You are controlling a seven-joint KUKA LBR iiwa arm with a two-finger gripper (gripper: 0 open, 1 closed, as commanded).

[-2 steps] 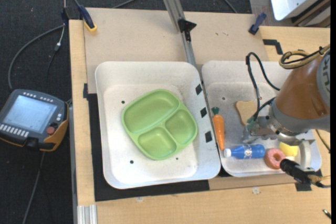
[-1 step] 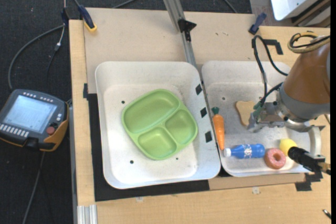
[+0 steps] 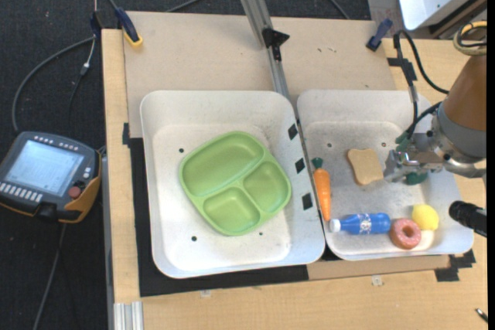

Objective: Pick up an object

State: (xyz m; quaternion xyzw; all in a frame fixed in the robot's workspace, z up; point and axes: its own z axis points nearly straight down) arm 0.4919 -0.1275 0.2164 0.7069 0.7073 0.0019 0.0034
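Bread slice [image 3: 364, 166], tan and flat, lies in the right bin [image 3: 340, 110], touching or just left of my hand [image 3: 402, 168]; I cannot tell its state. Carrot [image 3: 322, 193], blue bottle [image 3: 363, 224], pink donut [image 3: 406, 233] and lemon [image 3: 425, 217] lie nearer the front.

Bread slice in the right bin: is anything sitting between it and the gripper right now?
Nothing visible does. The gripper sits right at the bread slice's right edge, with bare bin floor around them. The carrot, blue bottle, pink donut and yellow lemon all lie clear of it.
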